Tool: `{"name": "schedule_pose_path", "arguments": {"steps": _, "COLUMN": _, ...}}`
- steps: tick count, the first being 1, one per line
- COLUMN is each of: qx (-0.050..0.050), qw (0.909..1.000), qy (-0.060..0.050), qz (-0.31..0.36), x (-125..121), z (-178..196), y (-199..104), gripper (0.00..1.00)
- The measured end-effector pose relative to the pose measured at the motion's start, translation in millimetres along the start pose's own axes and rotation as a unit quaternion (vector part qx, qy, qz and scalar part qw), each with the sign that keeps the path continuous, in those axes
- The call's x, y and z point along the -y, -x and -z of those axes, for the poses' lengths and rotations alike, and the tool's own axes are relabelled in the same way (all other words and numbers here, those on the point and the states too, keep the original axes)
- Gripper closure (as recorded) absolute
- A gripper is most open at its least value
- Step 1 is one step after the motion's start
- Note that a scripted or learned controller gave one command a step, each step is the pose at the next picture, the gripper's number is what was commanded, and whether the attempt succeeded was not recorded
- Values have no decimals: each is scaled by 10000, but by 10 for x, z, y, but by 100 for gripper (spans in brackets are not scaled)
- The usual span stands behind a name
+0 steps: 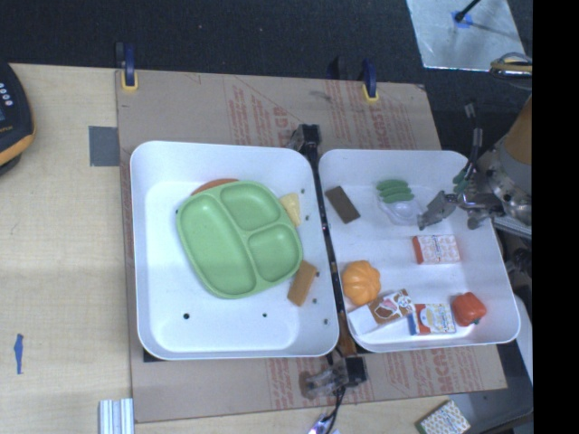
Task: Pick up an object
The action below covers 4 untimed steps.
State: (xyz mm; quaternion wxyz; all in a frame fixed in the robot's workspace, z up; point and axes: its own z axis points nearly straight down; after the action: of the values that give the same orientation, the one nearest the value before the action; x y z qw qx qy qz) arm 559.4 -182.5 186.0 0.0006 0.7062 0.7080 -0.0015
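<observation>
My gripper [450, 217] hangs over the right side of the right bin [362, 163]; its fingers [432, 212] stand spread open with nothing between them. Just below it lies a small red-and-white box [437, 249]. To its left a clear plastic piece [398, 211] sits under a green pea pod [393, 189]. Also in this bin are a brown block [342, 203], an orange pumpkin [361, 281], a picture carton [392, 307], a red-white carton [431, 318] and a red fruit [468, 308].
The left bin [154, 242] holds a green divided plate [239, 238] with an orange-red edge showing behind it, a yellow piece [290, 208] and a tan block [302, 283]. The bins rest on cardboard [226, 107]. A device [11, 116] lies at far left.
</observation>
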Motion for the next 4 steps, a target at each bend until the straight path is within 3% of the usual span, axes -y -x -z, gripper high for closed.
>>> {"name": "schedule_pose_path", "arguments": {"steps": 1, "qx": 26, "qw": 10000, "qy": 25, "qz": 10, "x": 32, "z": -961, "y": 88, "gripper": 0}}
{"name": "schedule_pose_path", "arguments": {"steps": 2, "qx": 13, "qw": 10000, "qy": 47, "qz": 15, "x": 5, "z": -779, "y": 96, "gripper": 100}}
{"name": "schedule_pose_path", "arguments": {"steps": 3, "qx": -23, "qw": 10000, "qy": 21, "qz": 30, "x": 130, "z": 82, "y": -507, "gripper": 100}}
{"name": "schedule_pose_path", "arguments": {"steps": 4, "qx": -19, "qw": 10000, "qy": -10, "qz": 10, "x": 139, "z": 33, "y": -478, "gripper": 0}}
